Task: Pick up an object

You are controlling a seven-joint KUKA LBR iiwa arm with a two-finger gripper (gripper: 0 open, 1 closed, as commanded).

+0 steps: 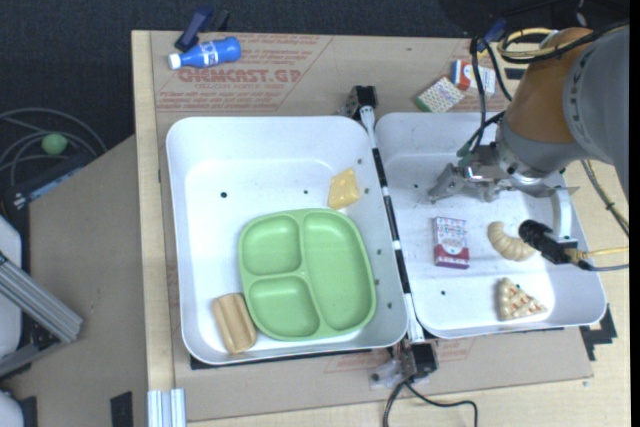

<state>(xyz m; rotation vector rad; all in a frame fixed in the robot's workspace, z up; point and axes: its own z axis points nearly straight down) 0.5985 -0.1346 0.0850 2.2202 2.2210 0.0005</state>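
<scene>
**Presently: bench contents, two bins, one arm**

Left bin (pixel 190 175), white, shallow: held a green divided plate (pixel 304 273) with three compartments, lying toward the near side. A tan bread-like stick (pixel 233 322) lay just beside the plate's near-left corner. A pale yellow wedge (pixel 344 188) lay just beyond the plate's far-right corner, near the wall shared with the other bin.

Right bin (pixel 420 140), white, shallow: held a small red-and-white packet (pixel 452 242) near the middle, a croissant-shaped piece (pixel 510 241) just to its right, and a triangular pizza-slice piece (pixel 521 300) at the near-right corner. None was lifted; all three lay flat on the bin floor.

Arm: reached in from the right, its orange band above the wrist. The gripper (pixel 470 180) hung over the far part of the right bin, apart from the packet. Whether its claw was spread or pressed together could not be told.

Bench, beyond the bins: a blue-and-white bottle (pixel 205 53) lying on its side, and a small patterned card (pixel 440 96).
</scene>
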